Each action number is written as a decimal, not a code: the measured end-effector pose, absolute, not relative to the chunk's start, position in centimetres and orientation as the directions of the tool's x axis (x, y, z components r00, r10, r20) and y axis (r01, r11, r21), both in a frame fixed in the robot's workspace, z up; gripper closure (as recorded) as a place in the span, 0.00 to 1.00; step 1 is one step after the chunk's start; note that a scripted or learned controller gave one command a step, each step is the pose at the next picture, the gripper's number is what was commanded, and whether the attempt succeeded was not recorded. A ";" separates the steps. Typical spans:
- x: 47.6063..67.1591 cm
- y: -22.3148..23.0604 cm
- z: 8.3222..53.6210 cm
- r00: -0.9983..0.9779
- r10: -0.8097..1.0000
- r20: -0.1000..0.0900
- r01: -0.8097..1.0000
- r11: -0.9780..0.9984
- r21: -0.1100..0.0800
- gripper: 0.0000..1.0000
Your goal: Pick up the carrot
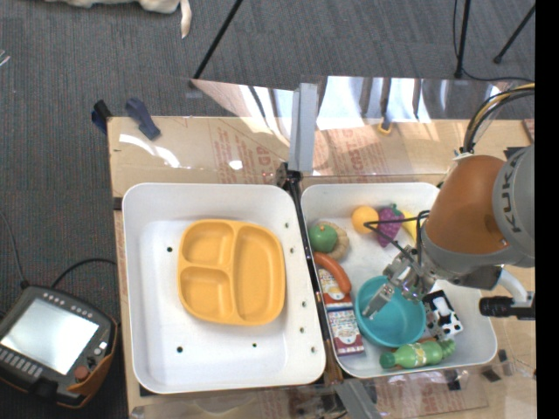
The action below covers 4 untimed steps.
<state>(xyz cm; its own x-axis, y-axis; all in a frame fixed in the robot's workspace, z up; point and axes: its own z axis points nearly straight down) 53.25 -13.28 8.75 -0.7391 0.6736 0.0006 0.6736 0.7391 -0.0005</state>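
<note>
The bench (175,151) is a flat board under glossy clear sheeting that catches window glare, and it carries two shallow white plastic bins with rounded corners, side by side. The left bin (148,225) holds a smooth yellow tray (232,271) moulded into three compartments, lying flat near its middle. The right bin (476,343) is crowded. The arm (476,212), a bulky rounded grey body with a matte orange band, reaches in from the right and hangs over the bin's right half, covering part of it. At its end the metal gripper (387,293) sits over the rim of a glossy teal bowl (393,321); its two thin fingers are spread apart with nothing between them. The carrot (333,271), a smooth orange tapered shape, lies along the bin's left wall, just left of the bowl and apart from the gripper, its upper end near a round green and tan fruit (327,237). Below the carrot a flat red and white carton (344,323) lies against the same wall. A green bottle (417,353) lies on its side below the bowl, a small black and white toy (444,314) to the bowl's right. Toward the far wall sit a round yellow fruit (366,218) and a purple bunch (392,223), touching.
</note>
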 end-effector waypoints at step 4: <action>64.0 -11.2 9.2 -0.531 0.847 -0.022 0.847 0.531 -0.022 0.00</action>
